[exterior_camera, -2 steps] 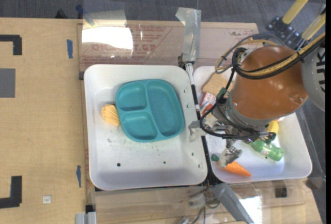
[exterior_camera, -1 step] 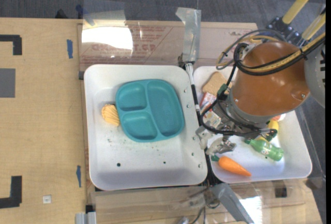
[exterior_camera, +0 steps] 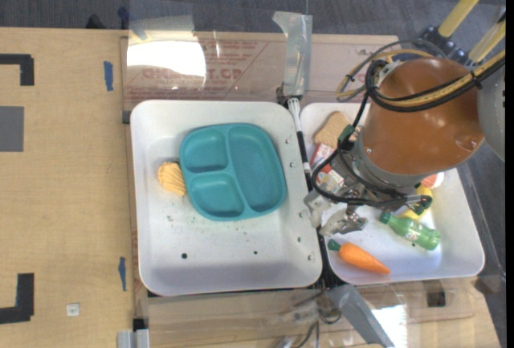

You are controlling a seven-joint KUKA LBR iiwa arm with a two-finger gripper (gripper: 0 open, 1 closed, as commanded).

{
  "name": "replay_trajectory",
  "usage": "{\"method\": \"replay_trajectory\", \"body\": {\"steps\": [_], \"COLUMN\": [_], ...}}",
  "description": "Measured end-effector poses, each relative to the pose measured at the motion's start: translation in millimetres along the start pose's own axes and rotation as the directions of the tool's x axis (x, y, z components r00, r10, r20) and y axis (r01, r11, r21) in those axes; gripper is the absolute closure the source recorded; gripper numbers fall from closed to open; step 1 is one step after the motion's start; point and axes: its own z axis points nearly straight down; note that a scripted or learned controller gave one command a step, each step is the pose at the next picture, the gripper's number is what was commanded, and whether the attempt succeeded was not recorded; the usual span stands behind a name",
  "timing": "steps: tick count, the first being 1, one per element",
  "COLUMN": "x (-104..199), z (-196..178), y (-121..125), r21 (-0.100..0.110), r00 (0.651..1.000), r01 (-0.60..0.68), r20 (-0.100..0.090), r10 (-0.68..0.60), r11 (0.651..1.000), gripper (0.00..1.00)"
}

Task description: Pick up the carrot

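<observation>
The carrot [exterior_camera: 364, 257] lies in the right bin [exterior_camera: 464, 254], near its front edge, at the 6 o'clock side of my gripper [exterior_camera: 344, 219]. Its green end points toward 10 o'clock and its tip toward 4 o'clock. My gripper hangs just above the carrot, apart from it; whether my tool is released or clenched I cannot tell. A green bottle [exterior_camera: 411, 229] lies at 3 o'clock from my gripper. In the left bin [exterior_camera: 152, 242], a teal divided tray [exterior_camera: 233, 170] sits with a yellow shell-shaped item [exterior_camera: 171, 177] touching its 9 o'clock edge.
</observation>
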Motion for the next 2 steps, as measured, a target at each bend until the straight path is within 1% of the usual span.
{"method": "replay_trajectory", "body": {"steps": [2], "x": [-6], "z": [-21], "y": [0], "r21": [0.005], "r00": [1.000], "r01": [-0.002], "r20": [0.014], "r10": [0.002], "r11": [1.000], "gripper": [1.00]}}
